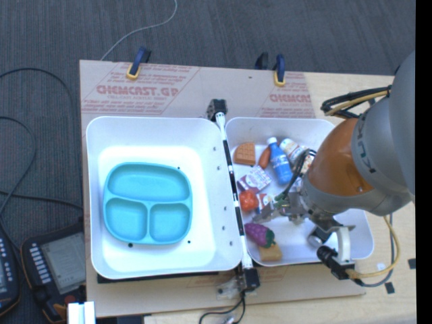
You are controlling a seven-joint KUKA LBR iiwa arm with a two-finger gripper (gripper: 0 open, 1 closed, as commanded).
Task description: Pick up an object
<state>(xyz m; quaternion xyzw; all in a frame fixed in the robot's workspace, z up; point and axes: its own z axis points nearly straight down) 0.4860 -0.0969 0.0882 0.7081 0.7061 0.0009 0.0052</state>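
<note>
Arm is down in the right bin (364,248), gripper (280,206) amid the toy food near the red tomato-like piece (249,200) and blue bottle (281,169), grip state can't tell; reaching step, next needs secure closure, then lift.

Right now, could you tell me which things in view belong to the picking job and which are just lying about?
Job:
claw, low in the right bin
blue bottle
waffle piece
purple toy
red toy

Lying about:
blue divided tray in the left bin
blue clamps
black cables
</note>
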